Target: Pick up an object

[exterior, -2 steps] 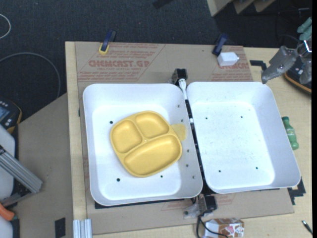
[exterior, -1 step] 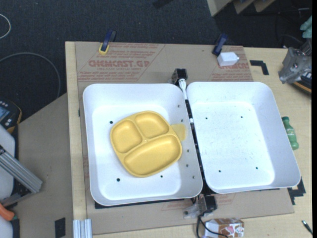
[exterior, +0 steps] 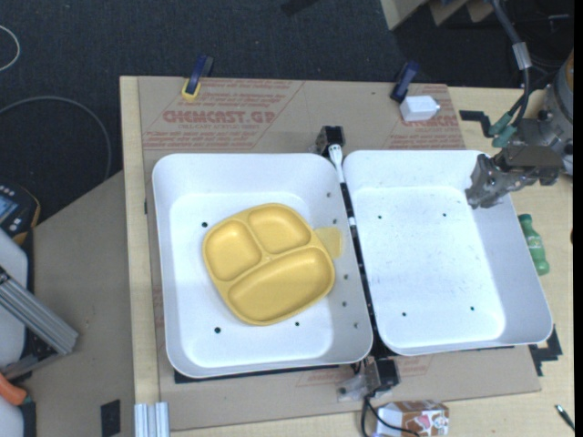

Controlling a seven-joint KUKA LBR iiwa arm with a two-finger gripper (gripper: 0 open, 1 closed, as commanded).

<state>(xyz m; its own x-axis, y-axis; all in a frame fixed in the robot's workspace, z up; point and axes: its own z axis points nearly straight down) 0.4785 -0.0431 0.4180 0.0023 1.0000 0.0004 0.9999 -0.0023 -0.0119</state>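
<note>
I see the left bin (exterior: 173, 271) holding a yellow divided plate (exterior: 267, 262), lying flat and a little left of the bin's centre, with bare white floor around it along the front, left and back walls. A small yellow piece (exterior: 329, 241) sits touching the plate's right edge, near the bin's right wall. The right bin (exterior: 428, 271) offers open floor across its whole middle. My tool (exterior: 485, 189) hangs over that bin's back right corner, by the rim; I cannot tell its state from here. A green object (exterior: 534, 242) lies on the worktop (exterior: 137, 135) just outside the right bin's right edge.
</note>
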